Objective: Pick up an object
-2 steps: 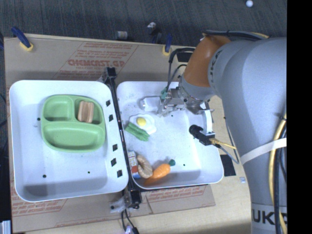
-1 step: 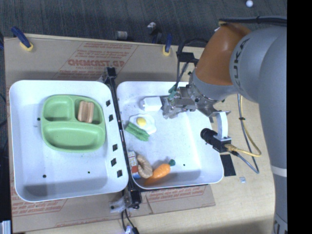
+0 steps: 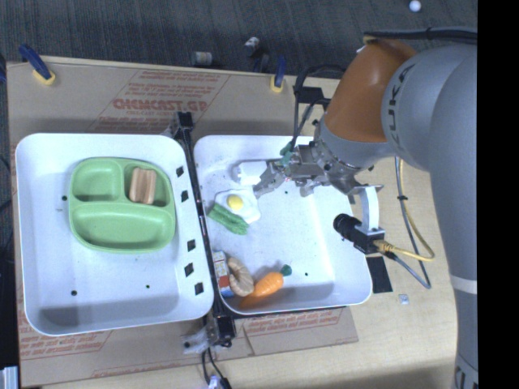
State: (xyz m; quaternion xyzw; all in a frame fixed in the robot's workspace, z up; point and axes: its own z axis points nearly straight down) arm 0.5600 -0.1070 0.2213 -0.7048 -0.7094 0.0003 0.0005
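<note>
Right bin (image 3: 340, 286): fried egg (image 3: 236, 204), green bean (image 3: 228, 219), carrot (image 3: 264, 286) near gripper (image 3: 266, 182), grip unclear.

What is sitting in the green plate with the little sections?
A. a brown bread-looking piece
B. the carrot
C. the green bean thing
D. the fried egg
A: the brown bread-like piece lies in the upper right section of the green plate in the left bin, while the carrot, fried egg and green piece all lie in the right bin.
</note>
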